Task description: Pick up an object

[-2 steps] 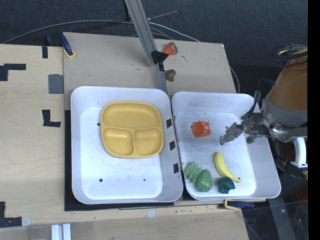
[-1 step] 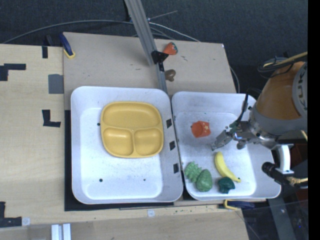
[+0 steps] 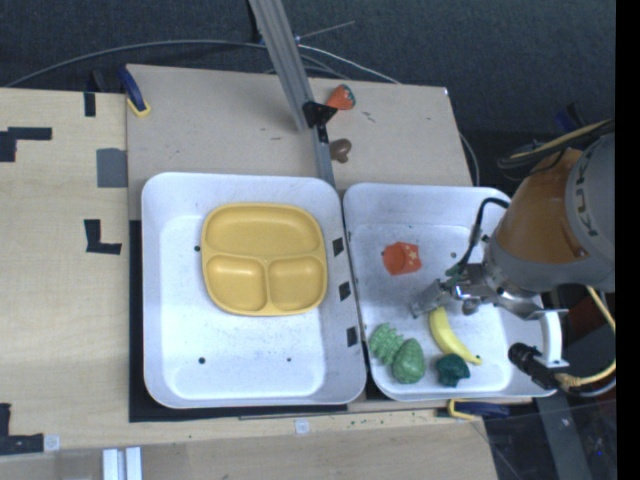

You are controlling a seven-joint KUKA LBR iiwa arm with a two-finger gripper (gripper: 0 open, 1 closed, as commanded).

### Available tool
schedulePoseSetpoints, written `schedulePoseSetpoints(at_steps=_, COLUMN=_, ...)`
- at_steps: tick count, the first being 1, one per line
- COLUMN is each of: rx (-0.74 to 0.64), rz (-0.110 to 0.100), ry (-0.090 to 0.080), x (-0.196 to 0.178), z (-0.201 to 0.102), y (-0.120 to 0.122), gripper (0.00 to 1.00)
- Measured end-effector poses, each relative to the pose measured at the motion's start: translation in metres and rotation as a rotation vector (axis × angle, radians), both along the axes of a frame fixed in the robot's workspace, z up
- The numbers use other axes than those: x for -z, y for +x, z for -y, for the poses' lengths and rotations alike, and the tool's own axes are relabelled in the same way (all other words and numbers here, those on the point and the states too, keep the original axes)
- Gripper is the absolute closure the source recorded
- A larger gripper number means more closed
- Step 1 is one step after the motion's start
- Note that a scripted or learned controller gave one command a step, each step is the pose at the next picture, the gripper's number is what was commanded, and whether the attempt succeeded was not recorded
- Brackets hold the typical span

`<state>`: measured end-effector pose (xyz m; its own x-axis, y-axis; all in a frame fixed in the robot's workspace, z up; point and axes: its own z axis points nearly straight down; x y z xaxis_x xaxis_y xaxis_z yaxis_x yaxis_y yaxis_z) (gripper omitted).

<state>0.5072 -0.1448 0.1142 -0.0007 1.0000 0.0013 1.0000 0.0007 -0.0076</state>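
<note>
Yellow, smooth and curved, the banana lies in the right bin just below the gripper, whose metallic fingers hang near its upper end; whether they are spread or closed cannot be made out. A blocky orange-red piece sits up-left of it. Two knobbly green items and a dark teal lump flank the banana. The left bin bears a glossy yellow three-compartment plate.

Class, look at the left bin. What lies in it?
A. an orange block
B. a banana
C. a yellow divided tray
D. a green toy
C: the yellow tray with three compartments lies in the left bin; the banana, orange block and green toy are all in the right bin.
</note>
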Motion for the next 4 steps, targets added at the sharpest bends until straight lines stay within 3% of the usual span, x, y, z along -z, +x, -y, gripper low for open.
schedulePoseSetpoints(at_steps=1, rx=-0.002, rz=0.003, ry=0.0, x=-0.013, z=0.0, y=0.001, gripper=1.0)
schedulePoseSetpoints(at_steps=3, rx=-0.001, rz=0.011, ry=-0.002, x=-0.099, z=0.0, y=0.005, gripper=1.0)
schedulePoseSetpoints(at_steps=4, rx=-0.006, rz=0.007, ry=0.001, x=-0.112, z=-0.054, y=0.003, gripper=1.0)
